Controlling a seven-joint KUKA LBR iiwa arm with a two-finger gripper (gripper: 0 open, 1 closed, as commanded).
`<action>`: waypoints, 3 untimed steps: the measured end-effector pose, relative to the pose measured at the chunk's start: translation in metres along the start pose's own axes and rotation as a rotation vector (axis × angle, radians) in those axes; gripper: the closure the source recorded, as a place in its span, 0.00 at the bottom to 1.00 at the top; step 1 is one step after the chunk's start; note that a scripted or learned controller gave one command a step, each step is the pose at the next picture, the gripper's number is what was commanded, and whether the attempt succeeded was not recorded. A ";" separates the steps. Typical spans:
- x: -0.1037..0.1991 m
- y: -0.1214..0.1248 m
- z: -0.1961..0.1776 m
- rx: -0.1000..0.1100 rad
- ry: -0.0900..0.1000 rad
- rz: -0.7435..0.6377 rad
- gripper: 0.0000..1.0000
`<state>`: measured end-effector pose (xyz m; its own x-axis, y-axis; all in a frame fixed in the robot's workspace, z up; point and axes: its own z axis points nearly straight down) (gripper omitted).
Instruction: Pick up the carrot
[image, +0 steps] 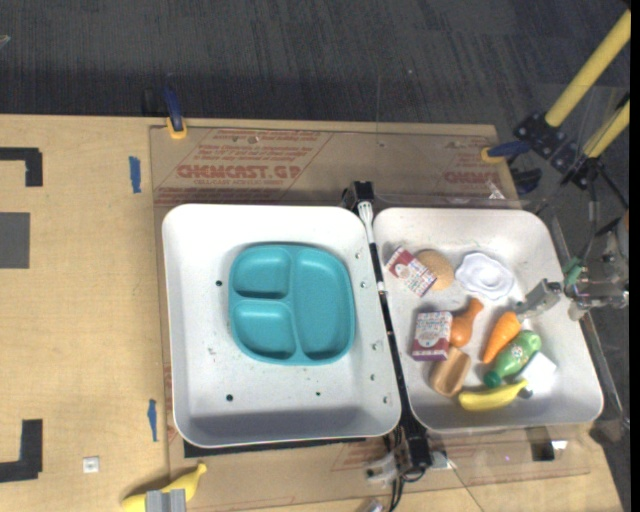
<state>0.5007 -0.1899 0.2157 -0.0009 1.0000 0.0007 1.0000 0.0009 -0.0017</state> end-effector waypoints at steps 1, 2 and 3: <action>0.014 -0.010 0.097 -0.035 -0.021 -0.031 0.00; 0.050 0.026 0.127 -0.017 -0.003 0.106 0.00; 0.047 0.027 0.115 -0.024 -0.012 0.109 1.00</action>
<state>0.5271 -0.1430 0.1006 0.1084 0.9941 -0.0098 0.9939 -0.1081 0.0223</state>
